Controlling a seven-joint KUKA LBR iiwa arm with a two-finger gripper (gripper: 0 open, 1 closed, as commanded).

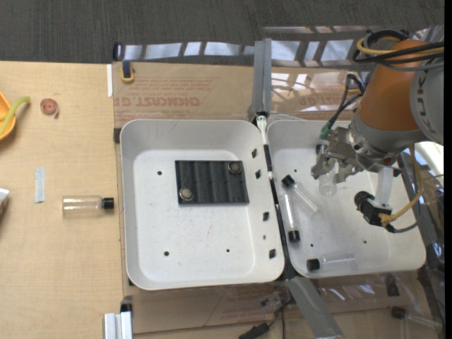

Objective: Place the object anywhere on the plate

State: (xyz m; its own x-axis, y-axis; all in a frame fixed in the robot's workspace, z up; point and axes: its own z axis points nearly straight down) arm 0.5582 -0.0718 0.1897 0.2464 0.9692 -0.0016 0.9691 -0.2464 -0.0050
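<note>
Gripper (330, 169) above right bin (395, 260), over clear vials (291, 214); finger state unclear. Advice: centre on one vial, descend straight, carry to black plate (212, 182) in left bin (141, 246).

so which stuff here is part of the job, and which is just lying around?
Job:
- dark plate in left bin
- clear tubes in right bin
- hand over right bin

Lying around:
- small bottle on bench
- red disc
- cardboard

Dark ribbed plate (212, 182) lies flat in left bin (141, 210), 2 small objects on it.
</note>
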